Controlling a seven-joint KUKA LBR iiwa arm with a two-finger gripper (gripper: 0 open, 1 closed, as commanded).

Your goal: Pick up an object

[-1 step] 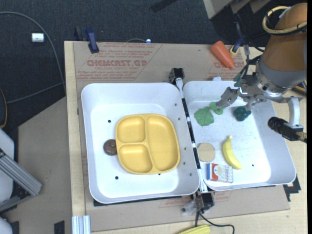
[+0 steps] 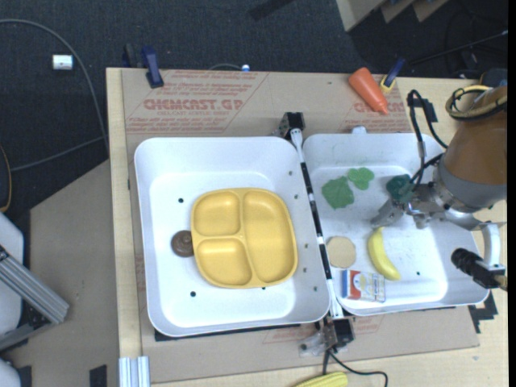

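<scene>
The gripper (image 2: 401, 210) hangs low in the right bin (image 2: 427, 297), over its middle right part. Just left of and below it lies a yellow banana (image 2: 381, 255). A dark teal object (image 2: 397, 187) sits right beside the gripper's upper side. Two green leafy pieces (image 2: 339, 193) (image 2: 360, 177) lie to the gripper's left. A round tan disc (image 2: 341, 252) and a small red, white and blue packet (image 2: 362, 286) rest near the bin's front left. Nothing can be seen held in the gripper.
The left bin (image 2: 161, 297) holds a yellow divided plate (image 2: 242, 238) with a brown round piece (image 2: 183, 243) at its left edge. An orange carrot-like object (image 2: 368, 90) lies on the board behind the right bin. Cables (image 2: 418, 123) hang by the arm.
</scene>
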